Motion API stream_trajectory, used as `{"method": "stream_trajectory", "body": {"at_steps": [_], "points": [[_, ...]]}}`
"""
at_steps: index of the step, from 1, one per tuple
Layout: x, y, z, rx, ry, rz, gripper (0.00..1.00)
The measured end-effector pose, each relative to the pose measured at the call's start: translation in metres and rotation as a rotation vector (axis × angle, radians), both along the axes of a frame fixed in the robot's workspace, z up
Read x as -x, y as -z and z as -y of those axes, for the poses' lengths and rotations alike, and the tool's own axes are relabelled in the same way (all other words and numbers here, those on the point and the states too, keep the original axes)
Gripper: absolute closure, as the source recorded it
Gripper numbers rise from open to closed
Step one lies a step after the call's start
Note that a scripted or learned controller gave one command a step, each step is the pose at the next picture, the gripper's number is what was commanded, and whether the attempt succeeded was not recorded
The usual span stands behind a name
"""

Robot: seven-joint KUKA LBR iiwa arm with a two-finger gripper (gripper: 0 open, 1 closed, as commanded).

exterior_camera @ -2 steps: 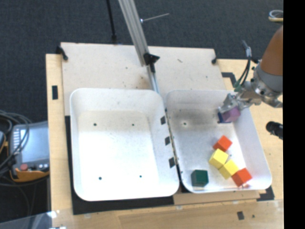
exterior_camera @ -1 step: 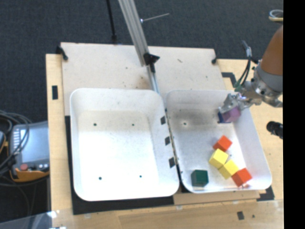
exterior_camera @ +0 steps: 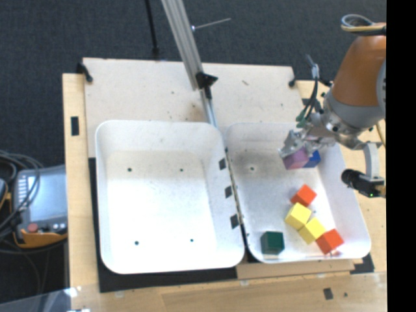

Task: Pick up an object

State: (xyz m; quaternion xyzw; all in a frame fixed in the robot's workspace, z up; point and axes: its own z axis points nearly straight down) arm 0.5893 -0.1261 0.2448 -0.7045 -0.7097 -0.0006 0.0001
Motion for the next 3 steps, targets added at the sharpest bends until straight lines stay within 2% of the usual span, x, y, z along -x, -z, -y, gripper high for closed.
{"method": "stream_trajectory", "body": {"at_steps": [1,3], "points": [[0.013,0.012,-0.047,0.001,0.001,-0.002,1.0],[0.044,-0.006,-0.146,-0.002,-0.002,-0.001,1.0]]}}
